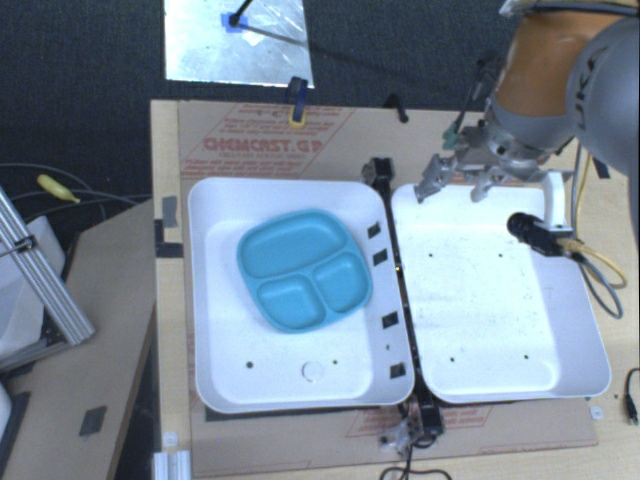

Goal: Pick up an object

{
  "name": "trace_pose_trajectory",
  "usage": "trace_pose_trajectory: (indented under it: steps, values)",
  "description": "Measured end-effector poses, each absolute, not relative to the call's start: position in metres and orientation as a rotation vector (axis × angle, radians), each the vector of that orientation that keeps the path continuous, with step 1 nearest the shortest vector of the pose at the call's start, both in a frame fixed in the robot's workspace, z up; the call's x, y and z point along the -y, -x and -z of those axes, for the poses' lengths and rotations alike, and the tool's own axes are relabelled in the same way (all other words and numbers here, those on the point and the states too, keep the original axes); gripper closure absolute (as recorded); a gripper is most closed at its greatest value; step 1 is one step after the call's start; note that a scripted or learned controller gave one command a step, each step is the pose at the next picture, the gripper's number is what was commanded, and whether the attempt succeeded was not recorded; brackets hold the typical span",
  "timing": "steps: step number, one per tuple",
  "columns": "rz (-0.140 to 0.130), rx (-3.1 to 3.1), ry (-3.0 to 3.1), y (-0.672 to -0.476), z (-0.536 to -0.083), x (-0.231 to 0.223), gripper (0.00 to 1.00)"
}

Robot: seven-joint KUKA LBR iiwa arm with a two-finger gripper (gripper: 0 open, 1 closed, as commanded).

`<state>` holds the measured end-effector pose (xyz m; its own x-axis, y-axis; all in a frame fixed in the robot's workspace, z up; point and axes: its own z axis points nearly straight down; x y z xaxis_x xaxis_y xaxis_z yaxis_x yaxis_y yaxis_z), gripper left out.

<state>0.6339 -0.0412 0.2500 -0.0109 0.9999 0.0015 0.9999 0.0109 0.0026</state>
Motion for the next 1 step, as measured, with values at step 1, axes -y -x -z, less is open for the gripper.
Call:
trace_pose_trajectory:
  steps: [1]
  values:
    - [-0.008,-2.225,-2.211,-0.6705,-0.1849,-0.0193,0.00]
